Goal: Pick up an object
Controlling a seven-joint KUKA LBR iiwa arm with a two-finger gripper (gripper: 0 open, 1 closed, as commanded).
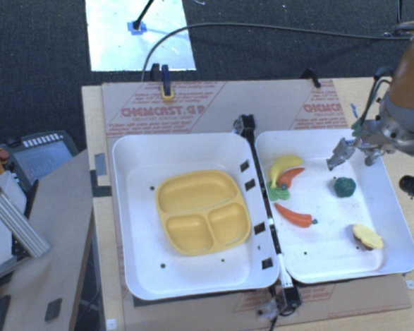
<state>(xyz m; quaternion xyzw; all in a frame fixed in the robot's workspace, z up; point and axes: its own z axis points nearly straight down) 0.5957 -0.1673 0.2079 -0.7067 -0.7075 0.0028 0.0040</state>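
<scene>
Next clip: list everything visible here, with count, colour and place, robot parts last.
shallow plastic bins: 2, white, side by side on the bench
three-compartment plastic tray: 1, yellow, left bin
toy banana: 1, yellow, right bin, upper left
toy chili peppers: 2, orange-red, right bin, left side
small round toy: 1, dark green, right bin, centre
flat oval toy: 1, yellow, right bin, lower right
handheld control pendant: 1, grey, far left
arm: 1, grey with orange band, right edge
pincer: 1, grey, above right bin

Tray (198,213) in left bin (135,201); 5 toys in right bin (393,205).
</scene>
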